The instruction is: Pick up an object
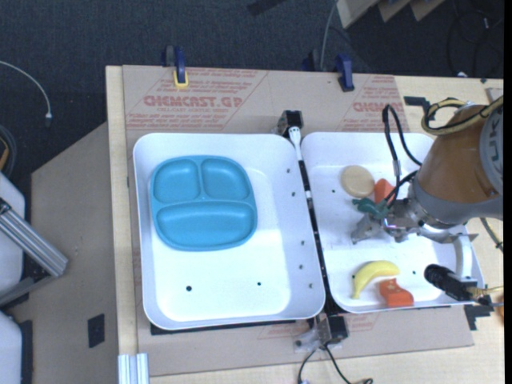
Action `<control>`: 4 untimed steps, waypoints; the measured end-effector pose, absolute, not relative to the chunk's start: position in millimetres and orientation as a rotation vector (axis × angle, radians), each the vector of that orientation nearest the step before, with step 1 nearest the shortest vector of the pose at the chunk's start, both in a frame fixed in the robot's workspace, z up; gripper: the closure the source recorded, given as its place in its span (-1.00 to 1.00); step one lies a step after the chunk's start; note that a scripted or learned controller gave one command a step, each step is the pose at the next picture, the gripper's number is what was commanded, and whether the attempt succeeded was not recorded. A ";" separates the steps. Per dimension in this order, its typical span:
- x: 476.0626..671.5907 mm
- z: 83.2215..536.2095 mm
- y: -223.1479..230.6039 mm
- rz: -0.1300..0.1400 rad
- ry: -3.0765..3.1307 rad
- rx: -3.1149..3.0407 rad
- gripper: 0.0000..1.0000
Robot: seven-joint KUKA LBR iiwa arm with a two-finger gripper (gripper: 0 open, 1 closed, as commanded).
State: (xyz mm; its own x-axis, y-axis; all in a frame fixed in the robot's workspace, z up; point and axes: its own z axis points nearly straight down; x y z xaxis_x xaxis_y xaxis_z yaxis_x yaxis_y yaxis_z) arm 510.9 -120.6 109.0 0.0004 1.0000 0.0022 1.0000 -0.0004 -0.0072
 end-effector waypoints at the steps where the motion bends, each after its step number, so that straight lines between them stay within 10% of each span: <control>1: 510.4 83.1 -120.1 0.002 -2.218 -2.220 -1.00; 2: 511.3 95.0 -120.4 -0.001 -2.220 -2.224 1.00; 4: 515.6 211.7 -121.9 -0.005 -2.227 -2.225 1.00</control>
